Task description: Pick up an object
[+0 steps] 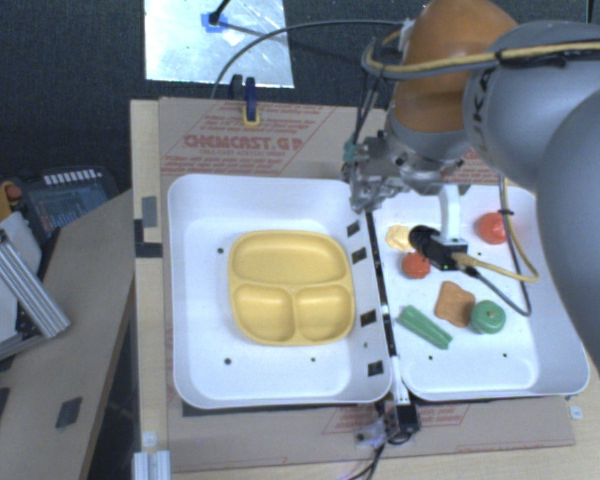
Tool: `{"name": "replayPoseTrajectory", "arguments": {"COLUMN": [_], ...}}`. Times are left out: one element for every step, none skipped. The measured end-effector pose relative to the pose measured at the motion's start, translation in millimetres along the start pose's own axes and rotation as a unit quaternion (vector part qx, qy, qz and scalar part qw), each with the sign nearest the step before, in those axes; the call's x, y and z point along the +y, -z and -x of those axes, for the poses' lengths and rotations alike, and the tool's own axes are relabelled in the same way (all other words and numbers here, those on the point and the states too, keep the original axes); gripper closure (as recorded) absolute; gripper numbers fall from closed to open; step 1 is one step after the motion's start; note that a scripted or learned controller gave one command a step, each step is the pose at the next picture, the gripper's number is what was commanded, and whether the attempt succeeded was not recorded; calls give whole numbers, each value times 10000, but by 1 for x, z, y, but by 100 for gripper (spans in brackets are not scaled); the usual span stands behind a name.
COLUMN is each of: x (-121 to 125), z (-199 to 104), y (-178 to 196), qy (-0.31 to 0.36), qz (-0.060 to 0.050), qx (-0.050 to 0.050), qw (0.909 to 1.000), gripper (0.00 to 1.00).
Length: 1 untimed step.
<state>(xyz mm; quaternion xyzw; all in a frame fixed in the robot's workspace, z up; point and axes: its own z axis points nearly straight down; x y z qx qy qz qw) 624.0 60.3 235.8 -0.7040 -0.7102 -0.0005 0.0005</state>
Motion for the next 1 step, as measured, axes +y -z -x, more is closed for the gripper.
{"name": "replayPoseTrajectory", "arguments": {"x": [-4], "z": [-50], "y": [2], "qy": [3], "qz": [9], "qx": [7], "qw": [10000], "gripper": [100]}}
